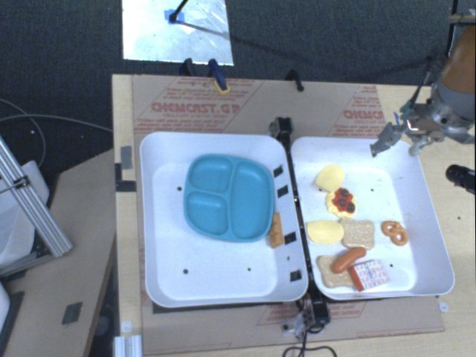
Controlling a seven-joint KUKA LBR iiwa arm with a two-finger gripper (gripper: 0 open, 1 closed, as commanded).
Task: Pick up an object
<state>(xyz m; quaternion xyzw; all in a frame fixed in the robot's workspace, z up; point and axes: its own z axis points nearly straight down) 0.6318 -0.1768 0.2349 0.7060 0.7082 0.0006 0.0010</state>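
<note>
Task obj not fixed; several food toys lying in right bin (pixel 431 222), none lifted. Most elongated: sausage (pixel 349 259), reddish-orange, glossy, short and rounded at both ends, long axis diagonal, running from lower left up to upper right, resting on a tan bread slice (pixel 332 272). Just beside it at lower right, red-and-white packet (pixel 370 274), rectangular, tilted, long axis roughly upper left to lower right. Above, square tan cracker (pixel 359 233), touching a pale yellow oval piece (pixel 325 232) w/ long axis approx left-right. Further up, round yellow piece w/ red-and-dark topping (pixel 342 201), and another pale yellow lump (pixel 329 177) just above it. Small brown pretzel (pixel 394 232) near right wall, apart from rest.

Left bin (pixel 160 274) holding blue divided plate (pixel 227 198), three compartments; small tan-orange piece (pixel 276 230) at plate's right edge, long axis near vertical.

End effector (pixel 398 138) hovering over upper right corner of right bin, well apart from all items, fingers spread, nothing between them. Both bins on cardboard-covered table (pixel 245 99).
</note>
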